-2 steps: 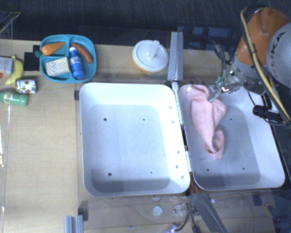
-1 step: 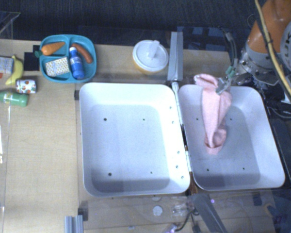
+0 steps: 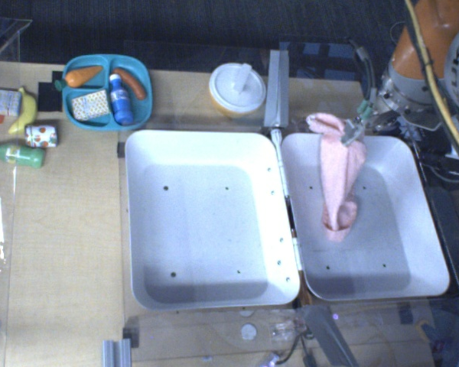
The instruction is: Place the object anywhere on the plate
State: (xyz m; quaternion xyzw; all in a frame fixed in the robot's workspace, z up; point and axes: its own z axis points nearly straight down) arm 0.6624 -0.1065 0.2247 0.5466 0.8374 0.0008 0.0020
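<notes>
A soft pink cloth (image 3: 339,176) hangs crumpled and elongated over the right white bin (image 3: 413,266), its top corner pinched in the clenched jaws of the gripper (image 3: 355,131) at upper right. On the wooden table (image 3: 53,243) at upper left, a blue divided plate (image 3: 141,75) holds toy food.

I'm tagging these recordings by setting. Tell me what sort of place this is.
Most likely a robotics lab bench rather than a home. Two shallow white bins sit side by side on a wooden bench, an industrial arm's claw meets a pink cloth, and toy food fills a blue divided plate.
</notes>
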